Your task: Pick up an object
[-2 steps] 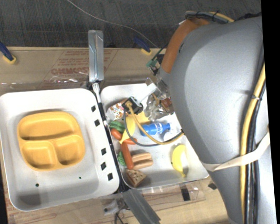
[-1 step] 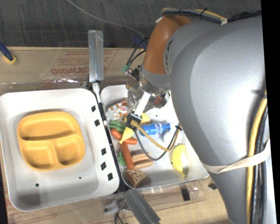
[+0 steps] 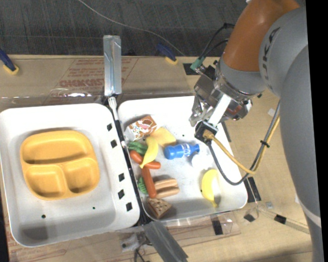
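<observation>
The gripper (image 3: 197, 115) hung over the upper right part of the right bin (image 3: 176, 111), above bare white floor near the bin's far wall. From this slant it could not be told how far the gripper stood open, nor whether it had hold of anything.

The things to pick lay mostly to the left of it and nearer the camera, all in the right bin. Closest was a blue bottle (image 3: 182, 150), lying on its side with its cap end pointing right, just below and a little left of the gripper and apart from it. Touching the bottle's left end was a yellow wedge-shaped piece (image 3: 163, 137), which ran down into a curved yellow shape beside an orange carrot (image 3: 136, 156) and some green bits against the bin's left wall. Above these sat a small printed packet (image 3: 142, 126).

Lower down, a red sausage (image 3: 148, 179) lay lengthwise, and beside it, touching, was a hot dog in a bun (image 3: 166, 187). A brown slice (image 3: 160, 207) rested in the near left corner. A second yellow fruit (image 3: 210, 186), lemon-like, lay alone near the bin's right wall, well below the gripper.

In the left bin (image 3: 7, 124) sat 1 yellow tray (image 3: 58, 162) with 3 compartments, well apart from the gripper. The 2 bins stood side by side, their rims touching.
</observation>
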{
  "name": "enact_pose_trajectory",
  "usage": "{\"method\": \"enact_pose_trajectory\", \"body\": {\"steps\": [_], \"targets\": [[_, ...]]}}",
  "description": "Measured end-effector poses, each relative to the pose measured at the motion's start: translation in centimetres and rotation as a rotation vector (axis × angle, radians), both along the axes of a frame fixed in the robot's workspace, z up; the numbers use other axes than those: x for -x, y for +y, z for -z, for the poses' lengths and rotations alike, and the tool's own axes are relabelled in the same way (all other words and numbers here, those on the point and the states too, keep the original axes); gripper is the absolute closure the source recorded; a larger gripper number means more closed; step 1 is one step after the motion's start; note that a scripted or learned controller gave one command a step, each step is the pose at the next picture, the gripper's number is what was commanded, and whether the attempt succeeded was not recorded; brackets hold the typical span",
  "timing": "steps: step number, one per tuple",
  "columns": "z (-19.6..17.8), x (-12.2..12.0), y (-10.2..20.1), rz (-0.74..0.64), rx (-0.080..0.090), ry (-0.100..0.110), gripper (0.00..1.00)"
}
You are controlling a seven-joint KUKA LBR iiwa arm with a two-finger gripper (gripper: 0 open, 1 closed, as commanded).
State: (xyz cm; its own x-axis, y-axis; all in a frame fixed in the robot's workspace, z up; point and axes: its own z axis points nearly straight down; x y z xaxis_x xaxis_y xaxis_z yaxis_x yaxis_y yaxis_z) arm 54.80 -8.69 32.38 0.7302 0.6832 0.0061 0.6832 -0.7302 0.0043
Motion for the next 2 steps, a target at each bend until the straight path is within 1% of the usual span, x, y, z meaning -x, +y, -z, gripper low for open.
{"method": "enact_pose_trajectory", "body": {"steps": [1,2], "targets": [[0.4,0.1,0.1,-0.002,-0.001,0.009,0.00],[-6.8,4.8,0.8,0.027,0.000,0.004,0.00]]}}
